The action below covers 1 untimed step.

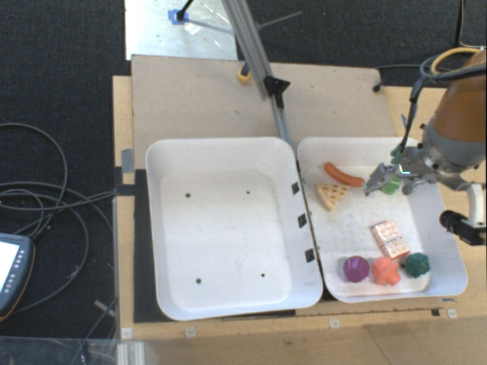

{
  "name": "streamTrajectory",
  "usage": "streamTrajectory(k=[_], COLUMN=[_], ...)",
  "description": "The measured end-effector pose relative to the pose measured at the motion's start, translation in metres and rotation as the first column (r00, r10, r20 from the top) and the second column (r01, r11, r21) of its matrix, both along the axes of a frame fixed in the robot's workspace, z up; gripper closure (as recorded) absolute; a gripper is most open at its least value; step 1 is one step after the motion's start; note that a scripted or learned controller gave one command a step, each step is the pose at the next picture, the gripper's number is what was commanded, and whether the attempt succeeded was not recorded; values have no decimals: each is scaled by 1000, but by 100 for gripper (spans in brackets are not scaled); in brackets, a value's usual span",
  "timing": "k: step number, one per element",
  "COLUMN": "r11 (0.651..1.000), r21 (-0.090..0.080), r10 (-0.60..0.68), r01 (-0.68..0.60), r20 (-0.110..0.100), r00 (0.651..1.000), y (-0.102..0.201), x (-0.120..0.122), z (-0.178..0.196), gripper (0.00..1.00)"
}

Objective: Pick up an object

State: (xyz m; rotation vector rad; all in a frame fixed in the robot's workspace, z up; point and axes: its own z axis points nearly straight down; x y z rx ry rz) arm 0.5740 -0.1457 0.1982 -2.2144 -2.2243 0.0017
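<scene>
From where I stand, the gripper (389,179) hangs low in the right bin (449,280), fingers closed around a small green object (391,186) beside the hot dog (343,175).

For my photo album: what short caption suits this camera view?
Robot arm reaching over the right bin of toy foods.

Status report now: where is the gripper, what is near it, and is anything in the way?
Gripper low over right bin, far end. Green item right at it, grasp unconfirmed. Orange sausage and yellow wedge close beside.
</scene>
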Motion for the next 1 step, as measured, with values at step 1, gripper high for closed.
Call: streamTrajectory(k=[1], r11=[1000], r21=[-1], r10=[-1], r01=[1], r20=[4], r00=[1000], y=[0], x=[1], z=[2], gripper=[0])
